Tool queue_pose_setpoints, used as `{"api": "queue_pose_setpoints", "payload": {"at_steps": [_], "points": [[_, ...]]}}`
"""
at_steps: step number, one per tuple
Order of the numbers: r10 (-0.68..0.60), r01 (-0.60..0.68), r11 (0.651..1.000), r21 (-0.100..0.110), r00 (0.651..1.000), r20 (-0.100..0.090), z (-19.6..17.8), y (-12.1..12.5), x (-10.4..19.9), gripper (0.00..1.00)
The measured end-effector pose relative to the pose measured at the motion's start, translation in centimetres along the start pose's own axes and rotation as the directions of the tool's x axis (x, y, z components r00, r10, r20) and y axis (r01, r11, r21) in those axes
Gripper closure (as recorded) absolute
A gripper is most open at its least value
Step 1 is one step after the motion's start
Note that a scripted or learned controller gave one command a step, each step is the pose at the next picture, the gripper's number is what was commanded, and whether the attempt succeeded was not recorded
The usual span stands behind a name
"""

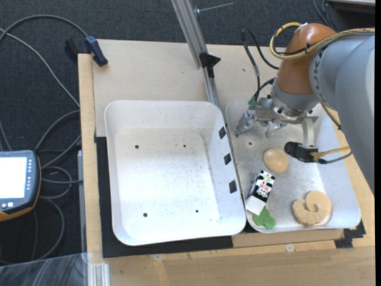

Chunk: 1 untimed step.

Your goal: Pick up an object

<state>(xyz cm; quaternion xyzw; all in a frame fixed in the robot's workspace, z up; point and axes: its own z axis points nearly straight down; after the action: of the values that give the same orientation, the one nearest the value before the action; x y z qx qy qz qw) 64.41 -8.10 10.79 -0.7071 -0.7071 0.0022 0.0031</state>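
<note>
- Hovering over the back-left corner of the right bin (351, 204): gripper (257, 126), fingers spread apart, nothing between them.
- Sitting just in front of it on the bin floor, not touched: tan egg-shaped object (275, 159).
- Lying nearer the front edge, against the divider side: black-and-white cow-print toy (262, 186), with a green piece (265, 220) right below it.
- Parked in the front-right area, well apart from the gripper: tan ring-shaped pastry toy (312, 208).
- Next door: left bin (119, 115).

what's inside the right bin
The right bin holds a tan egg-shaped piece, a black and white toy, a green piece and a tan ring-shaped piece. The arm and gripper cover its far end.
</note>
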Motion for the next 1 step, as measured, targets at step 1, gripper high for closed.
{"api": "queue_pose_setpoints", "payload": {"at_steps": [1], "points": [[-0.001, 0.001, 1.000, -0.008, 1.000, 0.000, -1.49, 0.24, 0.05, 1.00]]}}
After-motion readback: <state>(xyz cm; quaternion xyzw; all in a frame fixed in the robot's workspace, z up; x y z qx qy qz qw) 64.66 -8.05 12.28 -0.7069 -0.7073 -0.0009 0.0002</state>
